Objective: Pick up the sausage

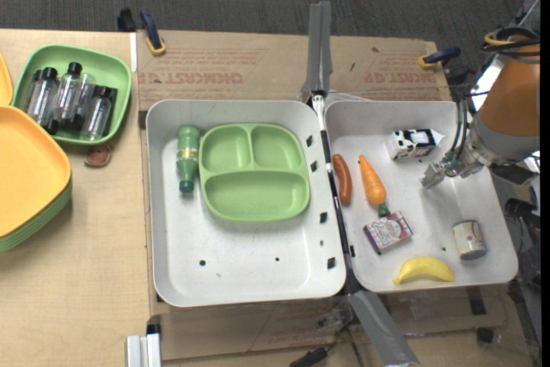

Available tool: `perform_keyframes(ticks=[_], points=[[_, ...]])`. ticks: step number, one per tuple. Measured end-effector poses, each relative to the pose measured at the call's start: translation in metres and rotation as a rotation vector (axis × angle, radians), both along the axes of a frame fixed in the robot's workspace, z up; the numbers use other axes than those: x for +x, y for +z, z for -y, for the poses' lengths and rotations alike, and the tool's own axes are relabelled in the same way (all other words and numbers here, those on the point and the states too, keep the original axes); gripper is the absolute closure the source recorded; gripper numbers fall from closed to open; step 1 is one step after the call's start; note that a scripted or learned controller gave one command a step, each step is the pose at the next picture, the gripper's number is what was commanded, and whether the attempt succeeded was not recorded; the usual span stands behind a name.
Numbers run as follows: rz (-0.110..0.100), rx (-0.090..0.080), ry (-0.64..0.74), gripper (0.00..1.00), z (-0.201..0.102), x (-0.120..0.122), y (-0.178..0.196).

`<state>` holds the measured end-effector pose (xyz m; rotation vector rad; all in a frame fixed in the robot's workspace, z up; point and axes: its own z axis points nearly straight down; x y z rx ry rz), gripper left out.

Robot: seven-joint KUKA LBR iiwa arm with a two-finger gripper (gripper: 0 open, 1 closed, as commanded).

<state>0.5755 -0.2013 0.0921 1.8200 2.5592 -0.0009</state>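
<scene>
Gripper (440, 174) hangs low over the right bin (494, 266), toward its far-right part; can't tell whether it's open or closed from here, and nothing visible in it. Sausage (343, 179) lies well to the gripper's left, lengthwise along the bin's left wall, untouched. Btwn gripper and sausage sits the carrot (371, 180), roughly parallel to the sausage and just beside it, w/ green top pointing toward the near side. Small white toy car (413, 143) is near the gripper, just left and farther back. Nearer side of the bin: pink snack packet (388, 232) left of gripper, just below the carrot top; small tin can (468, 239) lying on its side almost straight below gripper; banana (424, 272) at the near edge. Left bin (172, 271) holds a green divided plate (254, 171) and a green bottle (187, 157) beside it. On the tabletop (77, 296) far left: green tray of small dark-capped bottles (70, 96), plus stacked yellow plates (30, 185).
</scene>
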Motion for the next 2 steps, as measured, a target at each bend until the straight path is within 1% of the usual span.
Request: perform_keyframes(ticks=[1,2], points=[[-0.001,0.001,0.129,1.0,0.016,-0.098,0.011],[-0.001,0.002,0.291,1.0,0.02,-0.098,0.0]])
